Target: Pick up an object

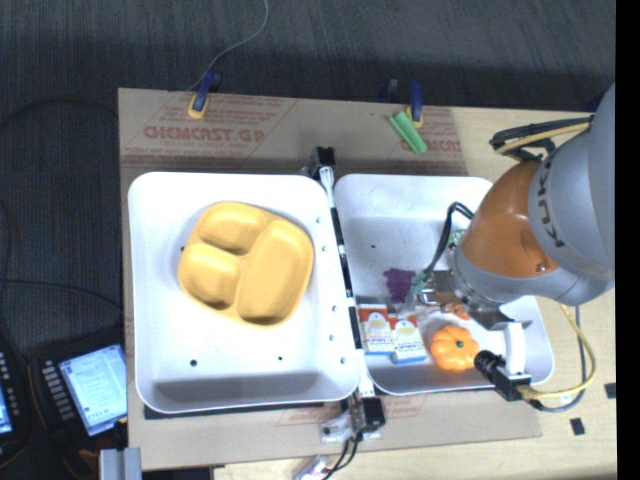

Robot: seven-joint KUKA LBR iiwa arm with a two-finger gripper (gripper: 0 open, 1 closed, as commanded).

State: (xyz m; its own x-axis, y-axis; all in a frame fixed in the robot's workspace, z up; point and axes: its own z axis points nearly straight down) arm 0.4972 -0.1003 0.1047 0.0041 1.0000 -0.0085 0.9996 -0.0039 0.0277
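Over the right bin, jaws hidden, perhaps.

a brown cardboard sheet with red lettering lay under both bins. a blue clamp gripped its far edge at the left, and a second blue clamp sat further right beside a green clip. a thin cable trailed from the left clamp over the dark carpet. a lit screen stood near the left bin's lower corner.
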